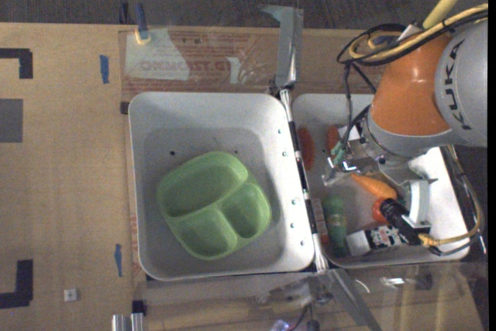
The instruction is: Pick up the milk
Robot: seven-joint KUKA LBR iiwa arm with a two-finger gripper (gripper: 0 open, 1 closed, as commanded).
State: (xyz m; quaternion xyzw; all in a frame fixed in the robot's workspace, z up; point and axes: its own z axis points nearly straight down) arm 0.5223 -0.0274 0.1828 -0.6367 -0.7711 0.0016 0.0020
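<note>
Grey arm with orange band [411,81] reaches in over the right shallow white plastic bin [457,190]. Gripper [353,167] sits low inside this bin, near its middle; whether it is wide or narrow cannot be told from this angle, and nothing is seen between its tips.

Contents of right bin, relative to gripper:
- Small white milk carton with dark printed label [373,238], lying on its side, below and slightly right of the gripper, against the bin's near wall. Apart from the gripper.
- Green cylindrical bottle [335,219], upright or nearly so, directly below the gripper, just left of the milk carton.
- Orange carrot-shaped item [373,185], just right of and below the gripper, close to it.
- Red-orange elongated item [305,147], left of the gripper, along the bin's left wall.
- Second reddish item [333,139], just above-left, partly hidden by the wrist.

Left shallow white plastic bin [155,128], well left of the gripper: holds one light green plastic divided plate [213,204] with three compartments, lying flat.
</note>
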